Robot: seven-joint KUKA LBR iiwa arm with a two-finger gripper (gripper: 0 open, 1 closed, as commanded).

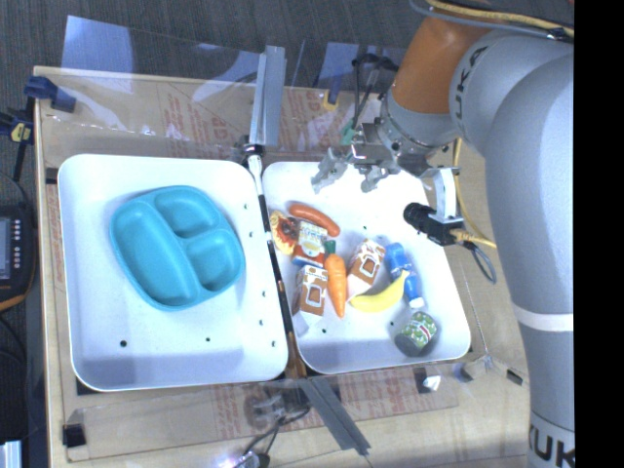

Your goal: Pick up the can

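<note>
The can (417,331), dark with a green label, lies in the near right corner of the right bin (444,261). My gripper (350,175) hangs over the far end of that bin, well away from the can. Its two fingers (327,172) are spread open with nothing between them. Only bare white bin floor shows under the gripper.
A pile sits mid-bin: a sausage (314,217), a carrot (335,283), a banana (378,295), a blue bottle (402,271) and small cartons (369,261). The left bin (88,330) holds a blue divided plate (175,245). A metal divider (273,271) separates the bins.
</note>
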